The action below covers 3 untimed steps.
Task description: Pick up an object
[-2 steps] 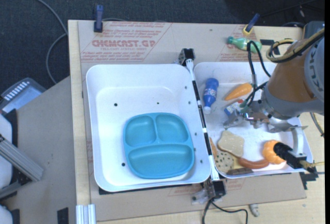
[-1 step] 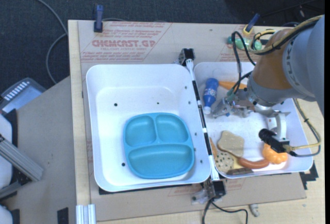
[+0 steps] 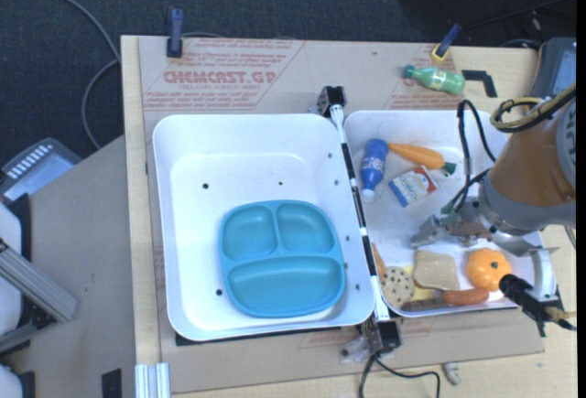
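The right bin (image 3: 403, 123) holds a blue bottle (image 3: 374, 166), a carrot (image 3: 417, 154), a small blue-and-white carton (image 3: 410, 188), a bread slice (image 3: 436, 271), an orange (image 3: 488, 268), a round cracker (image 3: 396, 281) and a reddish sausage (image 3: 462, 297). My gripper (image 3: 437, 229) hangs low over the middle of this bin. It is just above the bread slice and below the carton, with the orange to its right. The grey arm with its orange band covers the bin's right side.
The left bin (image 3: 167, 204) holds a blue divided plate (image 3: 281, 257). A green bottle (image 3: 435, 78) lies on the bench behind the right bin. Black clamps sit on the divide between the bins, and a cable loops above the arm.
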Each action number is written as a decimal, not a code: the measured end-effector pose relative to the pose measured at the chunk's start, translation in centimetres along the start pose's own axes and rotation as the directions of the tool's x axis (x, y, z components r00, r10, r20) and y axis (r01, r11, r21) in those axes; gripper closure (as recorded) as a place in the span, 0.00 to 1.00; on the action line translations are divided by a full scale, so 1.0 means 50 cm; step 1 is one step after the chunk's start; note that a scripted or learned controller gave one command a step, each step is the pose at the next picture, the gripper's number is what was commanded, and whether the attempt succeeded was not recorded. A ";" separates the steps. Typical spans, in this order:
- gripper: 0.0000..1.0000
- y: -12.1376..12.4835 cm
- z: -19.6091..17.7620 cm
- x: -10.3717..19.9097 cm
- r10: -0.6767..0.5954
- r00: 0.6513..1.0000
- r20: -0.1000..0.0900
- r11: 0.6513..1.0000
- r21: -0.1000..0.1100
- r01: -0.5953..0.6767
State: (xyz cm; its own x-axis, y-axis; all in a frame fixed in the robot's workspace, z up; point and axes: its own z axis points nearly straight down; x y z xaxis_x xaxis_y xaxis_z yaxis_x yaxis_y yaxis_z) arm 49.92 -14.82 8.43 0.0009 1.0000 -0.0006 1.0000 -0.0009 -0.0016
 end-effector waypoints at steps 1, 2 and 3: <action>0.00 0.105 -0.001 0.116 -0.002 1.000 -0.002 1.000 -0.002 0.002; 0.00 0.271 -0.057 0.034 -0.002 1.000 0.001 1.000 -0.004 0.002; 0.00 0.331 -0.002 0.111 -0.003 1.000 0.000 1.000 -0.003 0.003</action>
State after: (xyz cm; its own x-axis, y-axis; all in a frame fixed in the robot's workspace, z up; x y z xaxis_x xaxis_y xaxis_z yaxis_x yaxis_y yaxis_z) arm 66.47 -9.30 8.48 -0.0018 1.0000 -0.0007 1.0000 0.0018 0.0009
